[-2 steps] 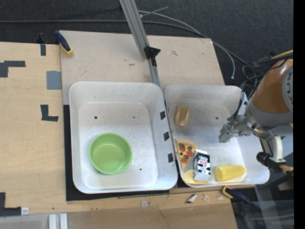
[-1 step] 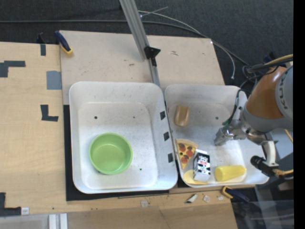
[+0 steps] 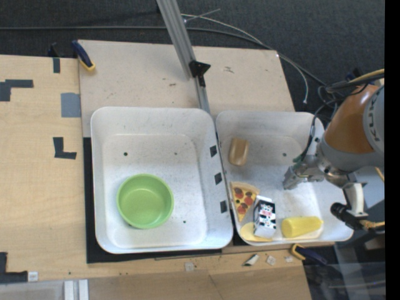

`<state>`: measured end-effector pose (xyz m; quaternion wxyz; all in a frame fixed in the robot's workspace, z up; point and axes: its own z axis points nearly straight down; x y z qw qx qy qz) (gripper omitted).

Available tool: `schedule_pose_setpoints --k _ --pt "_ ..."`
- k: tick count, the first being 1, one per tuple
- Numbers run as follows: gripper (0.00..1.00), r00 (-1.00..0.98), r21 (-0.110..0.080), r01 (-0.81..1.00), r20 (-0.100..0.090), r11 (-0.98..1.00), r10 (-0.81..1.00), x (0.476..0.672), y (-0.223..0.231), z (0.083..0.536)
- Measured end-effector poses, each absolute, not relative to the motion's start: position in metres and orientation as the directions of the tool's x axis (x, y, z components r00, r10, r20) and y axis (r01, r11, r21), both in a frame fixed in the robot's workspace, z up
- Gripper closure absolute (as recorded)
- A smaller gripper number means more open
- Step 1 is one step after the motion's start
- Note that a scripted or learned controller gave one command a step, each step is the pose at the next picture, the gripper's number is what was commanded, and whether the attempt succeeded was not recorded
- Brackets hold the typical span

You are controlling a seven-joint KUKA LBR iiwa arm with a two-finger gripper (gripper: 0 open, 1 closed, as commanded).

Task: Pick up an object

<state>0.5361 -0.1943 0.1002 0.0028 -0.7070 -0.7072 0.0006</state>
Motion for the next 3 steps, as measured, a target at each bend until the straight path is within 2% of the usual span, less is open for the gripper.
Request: schedule_pose_setpoints --k 1,2,3 --pt "1.00 0.001 0.002 1.000 -0.001 -0.001 1.000 0.539 -0.204 0.155" --pt "1.00 0.000 0.002 1.000 0.000 0.000 1.000 0.536 -0.206 0.199" --pt "1.00 -0.001 0.003 1.000 -0.001 0.001 1.000 0.541 -0.207 0.242"
